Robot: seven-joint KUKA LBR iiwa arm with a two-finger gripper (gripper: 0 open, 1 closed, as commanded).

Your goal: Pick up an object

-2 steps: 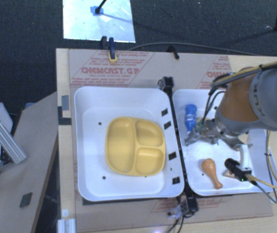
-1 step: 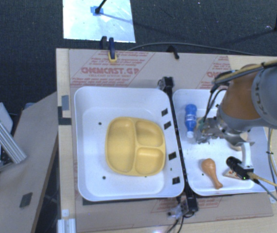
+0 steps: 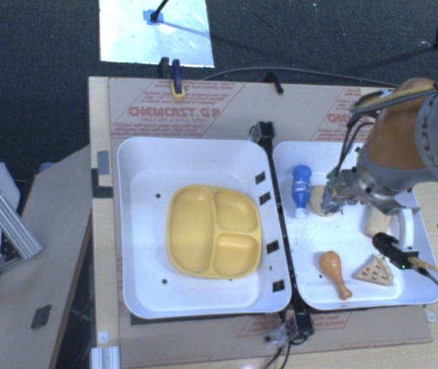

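In the right bin (image 3: 311, 292) lie a blue bottle (image 3: 301, 188), a tan chicken drumstick (image 3: 333, 270) and a pizza slice (image 3: 376, 271). A white mug (image 3: 392, 223) shows partly behind the arm at the bin's right side. My gripper (image 3: 332, 200) hangs low over the bin just right of the blue bottle, above a small tan object (image 3: 318, 202) that is mostly hidden. The wrist blocks any view of what lies between the fingertips.
The left bin (image 3: 134, 206) holds a yellow divided plate (image 3: 213, 231). A black divider with clips (image 3: 274, 221) runs between the two bins. The grey and orange arm (image 3: 403, 141) covers the right bin's upper right part.
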